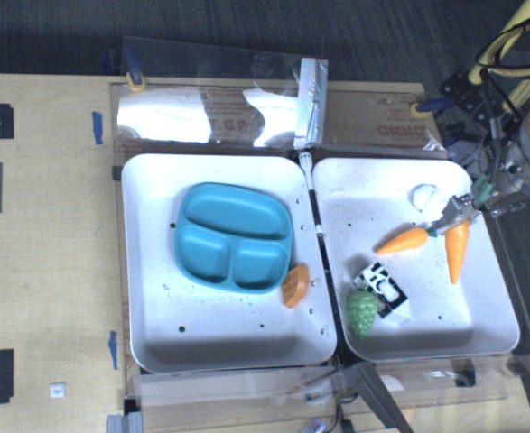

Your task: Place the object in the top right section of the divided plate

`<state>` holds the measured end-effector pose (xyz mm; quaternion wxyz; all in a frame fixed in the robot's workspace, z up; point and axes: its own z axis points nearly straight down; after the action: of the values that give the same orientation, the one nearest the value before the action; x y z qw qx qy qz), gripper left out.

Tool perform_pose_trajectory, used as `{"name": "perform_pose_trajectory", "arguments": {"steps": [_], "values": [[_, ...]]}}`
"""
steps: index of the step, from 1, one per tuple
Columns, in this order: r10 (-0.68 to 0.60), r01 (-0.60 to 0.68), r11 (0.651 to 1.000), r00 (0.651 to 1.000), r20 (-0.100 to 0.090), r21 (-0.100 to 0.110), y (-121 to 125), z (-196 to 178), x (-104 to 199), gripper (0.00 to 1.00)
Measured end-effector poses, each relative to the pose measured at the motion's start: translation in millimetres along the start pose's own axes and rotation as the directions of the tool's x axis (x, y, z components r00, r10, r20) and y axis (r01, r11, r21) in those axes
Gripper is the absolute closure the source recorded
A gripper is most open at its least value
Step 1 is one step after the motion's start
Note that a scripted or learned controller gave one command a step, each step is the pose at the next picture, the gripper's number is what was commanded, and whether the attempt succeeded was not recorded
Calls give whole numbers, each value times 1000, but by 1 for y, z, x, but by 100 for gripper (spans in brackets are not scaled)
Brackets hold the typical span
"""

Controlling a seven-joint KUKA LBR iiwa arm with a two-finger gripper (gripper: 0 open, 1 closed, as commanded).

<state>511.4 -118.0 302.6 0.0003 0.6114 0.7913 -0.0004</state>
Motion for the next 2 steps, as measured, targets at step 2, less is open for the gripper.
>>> {"name": "perform_pose_trajectory", "arguments": {"steps": [2], "values": [[-181,181,983,983,1,-1,-55,39,-91,100]]}}
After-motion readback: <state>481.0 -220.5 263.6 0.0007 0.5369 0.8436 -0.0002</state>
